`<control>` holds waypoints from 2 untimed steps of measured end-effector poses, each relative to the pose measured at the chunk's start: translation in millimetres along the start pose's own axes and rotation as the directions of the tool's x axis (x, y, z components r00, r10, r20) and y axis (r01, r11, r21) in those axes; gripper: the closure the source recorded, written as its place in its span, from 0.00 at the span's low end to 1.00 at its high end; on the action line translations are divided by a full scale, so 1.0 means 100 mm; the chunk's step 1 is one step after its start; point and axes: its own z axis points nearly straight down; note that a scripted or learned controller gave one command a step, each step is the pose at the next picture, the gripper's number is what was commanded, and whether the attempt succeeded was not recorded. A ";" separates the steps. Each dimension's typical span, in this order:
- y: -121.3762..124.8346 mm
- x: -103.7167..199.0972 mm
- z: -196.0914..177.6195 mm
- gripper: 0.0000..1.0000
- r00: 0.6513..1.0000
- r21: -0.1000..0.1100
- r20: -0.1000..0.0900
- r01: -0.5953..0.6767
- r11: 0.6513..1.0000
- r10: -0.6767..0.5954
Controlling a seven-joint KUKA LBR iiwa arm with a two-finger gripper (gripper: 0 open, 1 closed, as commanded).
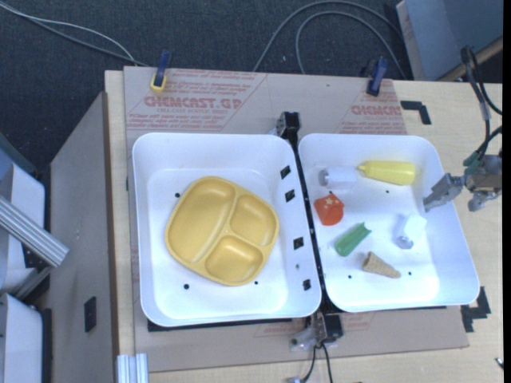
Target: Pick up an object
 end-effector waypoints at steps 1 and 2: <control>0.01 0.00 -0.11 1.00 1.000 -0.002 0.001 0.002 1.000 -0.002; -0.16 0.03 -1.85 1.00 1.000 -0.021 0.008 0.001 1.000 -0.001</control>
